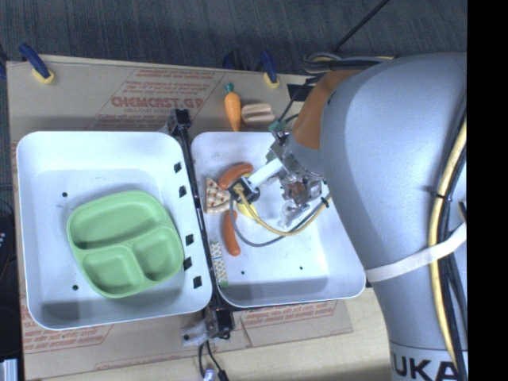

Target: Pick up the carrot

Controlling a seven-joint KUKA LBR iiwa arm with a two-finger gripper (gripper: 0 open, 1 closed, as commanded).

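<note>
The carrot (232, 111), orange with a small green top, lies on the cardboard just beyond the far rim of the right bin (317, 272), outside it. My gripper (298, 190) hangs low over the middle of the right bin, well nearer the camera than the carrot and to its right. The grey arm covers most of the bin's right side. Nothing can be made out in the gripper.
A tan block (257, 114) sits right of the carrot. The right bin holds an orange-red sausage (236, 173), a pizza slice (215, 194), a second sausage (231, 233) and a small patterned strip (218, 263). A green divided plate (123, 242) lies in the left bin (40, 213).
</note>
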